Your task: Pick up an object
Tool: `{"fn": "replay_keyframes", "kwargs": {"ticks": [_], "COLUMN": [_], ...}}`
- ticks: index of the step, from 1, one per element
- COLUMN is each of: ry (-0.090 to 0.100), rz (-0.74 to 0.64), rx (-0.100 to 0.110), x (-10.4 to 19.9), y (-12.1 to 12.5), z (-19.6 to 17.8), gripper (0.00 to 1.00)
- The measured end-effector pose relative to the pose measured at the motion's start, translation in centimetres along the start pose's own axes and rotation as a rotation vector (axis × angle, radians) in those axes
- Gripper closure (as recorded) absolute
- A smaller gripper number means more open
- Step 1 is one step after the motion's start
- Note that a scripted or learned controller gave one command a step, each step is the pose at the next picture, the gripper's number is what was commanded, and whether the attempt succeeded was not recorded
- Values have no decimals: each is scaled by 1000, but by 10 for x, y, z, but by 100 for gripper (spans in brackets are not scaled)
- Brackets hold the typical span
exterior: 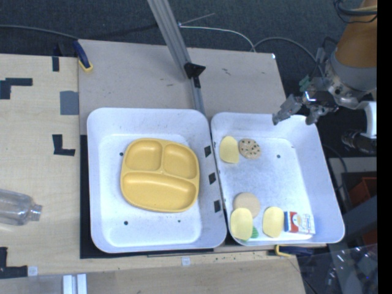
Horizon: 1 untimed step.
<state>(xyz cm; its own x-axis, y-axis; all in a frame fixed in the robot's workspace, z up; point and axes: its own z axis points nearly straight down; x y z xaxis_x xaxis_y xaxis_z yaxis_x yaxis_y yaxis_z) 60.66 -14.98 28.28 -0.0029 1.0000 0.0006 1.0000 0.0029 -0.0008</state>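
Tool (296,110): hangs over the far rim of the right bin (318,158), its 2 fingers spread apart with nothing between them.
Target candidates: a speckled cookie (248,147) and a pale yellow piece (229,150) lie side by side, below and to the left of the tool, the nearest items to it.
Farther items: a tan disc (247,201), 2 more yellow pieces (241,223) and a small printed carton (299,223) sit well below the tool, at the near edge of the same bin.
Appearance: the cookie is small, round and flat; the yellow pieces look smooth and low.
Risk 1: flat items lying on the bin floor give the fingers little to close on, so a grasp may slip off.
Risk 2: the cookie and its yellow neighbour are nearly touching; a descent may nudge one aside.
Risk 3: the tool sits close to the rim, so a straight descent may strike the bin wall.
Left bin (98,164): holds a yellow divided plate (160,174), well left of the tool.
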Motion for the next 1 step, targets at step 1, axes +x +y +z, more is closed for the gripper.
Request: {"fn": "replay_keyframes", "kwargs": {"ticks": [1], "ry": [1], "rz": [5], "rx": [11], "x": [-6], "y": [-56], "z": [94], "gripper": [0]}}
